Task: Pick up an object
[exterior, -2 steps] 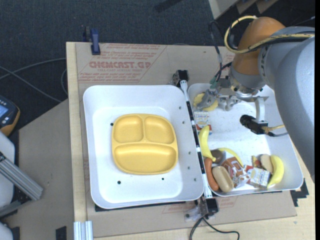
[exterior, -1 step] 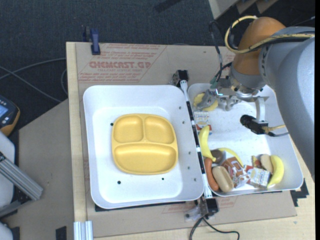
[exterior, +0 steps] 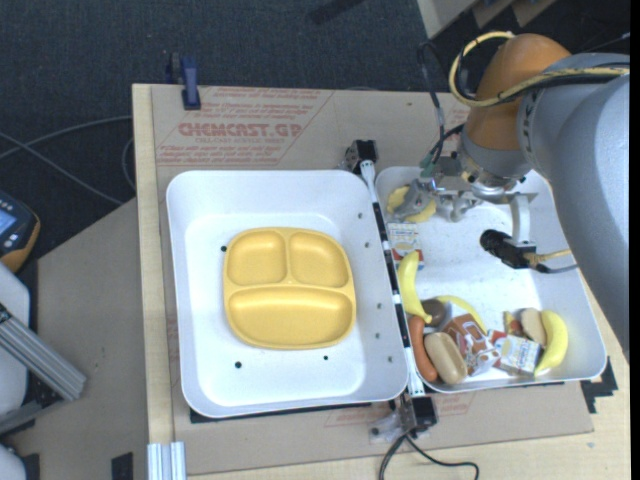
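Banana point(exterior: 407, 280) long axis running near-to-far, beside bin divider point(exterior: 384, 243)

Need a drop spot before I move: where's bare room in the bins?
Left bin: bare floor rings the yellow tray on all sides. Right bin: a bare patch between the gripper and the toy food pile; its near end is crowded.

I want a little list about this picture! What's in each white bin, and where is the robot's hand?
left bin: one yellow plate with three sections
right bin: toy food piled at the near end
toy food seen: banana by the divider, hot dog, second banana at the near right
robot hand: low over the far end of the right bin
under the hand: a small yellow item, too hidden to name
holding something: cannot tell
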`<act>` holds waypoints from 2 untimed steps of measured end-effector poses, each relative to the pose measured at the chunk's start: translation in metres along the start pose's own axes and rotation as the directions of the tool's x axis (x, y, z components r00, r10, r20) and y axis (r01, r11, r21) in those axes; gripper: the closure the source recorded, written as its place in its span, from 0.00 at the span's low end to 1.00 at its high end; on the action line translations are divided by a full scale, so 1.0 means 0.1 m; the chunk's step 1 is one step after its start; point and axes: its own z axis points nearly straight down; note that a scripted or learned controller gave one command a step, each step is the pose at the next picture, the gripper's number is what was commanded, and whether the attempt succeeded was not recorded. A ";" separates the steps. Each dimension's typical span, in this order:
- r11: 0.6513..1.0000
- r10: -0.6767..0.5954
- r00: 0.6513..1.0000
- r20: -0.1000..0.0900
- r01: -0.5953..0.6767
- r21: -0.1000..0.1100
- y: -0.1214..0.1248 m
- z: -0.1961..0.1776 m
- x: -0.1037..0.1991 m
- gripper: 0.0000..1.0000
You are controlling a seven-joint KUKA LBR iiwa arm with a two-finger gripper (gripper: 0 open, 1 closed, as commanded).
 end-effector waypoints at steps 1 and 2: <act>1.000 0.000 1.000 -0.003 0.000 0.000 0.00 0.00 -0.10 0.00; 1.000 0.001 1.000 -0.001 -0.001 -0.001 0.00 0.01 -0.24 0.00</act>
